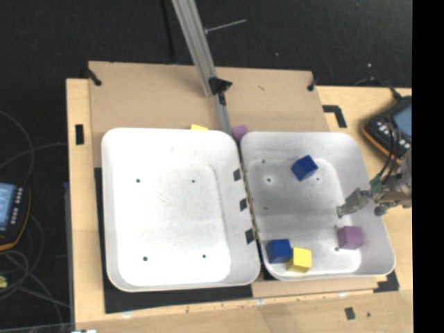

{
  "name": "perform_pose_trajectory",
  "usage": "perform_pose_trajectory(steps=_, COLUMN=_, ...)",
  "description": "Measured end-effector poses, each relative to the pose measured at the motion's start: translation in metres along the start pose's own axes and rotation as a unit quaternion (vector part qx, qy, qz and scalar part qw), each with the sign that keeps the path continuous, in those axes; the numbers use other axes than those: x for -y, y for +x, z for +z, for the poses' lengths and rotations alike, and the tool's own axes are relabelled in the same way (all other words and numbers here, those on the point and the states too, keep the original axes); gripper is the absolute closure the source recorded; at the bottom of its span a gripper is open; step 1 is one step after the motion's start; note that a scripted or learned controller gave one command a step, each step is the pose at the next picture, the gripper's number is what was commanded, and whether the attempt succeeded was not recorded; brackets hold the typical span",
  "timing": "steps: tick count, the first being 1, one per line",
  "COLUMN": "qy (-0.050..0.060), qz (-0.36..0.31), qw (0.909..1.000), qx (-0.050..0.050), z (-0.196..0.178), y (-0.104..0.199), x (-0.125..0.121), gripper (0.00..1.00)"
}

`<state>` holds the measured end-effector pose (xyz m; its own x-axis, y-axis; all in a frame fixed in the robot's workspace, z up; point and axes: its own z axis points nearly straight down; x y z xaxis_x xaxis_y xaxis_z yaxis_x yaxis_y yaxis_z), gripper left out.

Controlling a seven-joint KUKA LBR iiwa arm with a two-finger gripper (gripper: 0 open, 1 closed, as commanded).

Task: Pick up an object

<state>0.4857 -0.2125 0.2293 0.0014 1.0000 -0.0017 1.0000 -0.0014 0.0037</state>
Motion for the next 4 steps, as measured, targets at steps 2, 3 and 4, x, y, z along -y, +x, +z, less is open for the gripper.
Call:
perform_pose_trajectory(steps=2, qy=0.009, qz=-0.003, qw=0.9999, qx=-0.003, z=0.133, y=0.071, x=-0.158, gripper=0.0)
perform_pose_trajectory(steps=3, qy=0.034, qz=0.003, qw=0.9994, qx=-0.007, z=0.13, y=0.068, x=-0.176, gripper=0.0)
perform_pose_trajectory(steps=4, qy=0.016, qz=0.001, qw=0.9999, qx=0.0, z=0.123, y=0.079, x=-0.17, gripper=0.0)
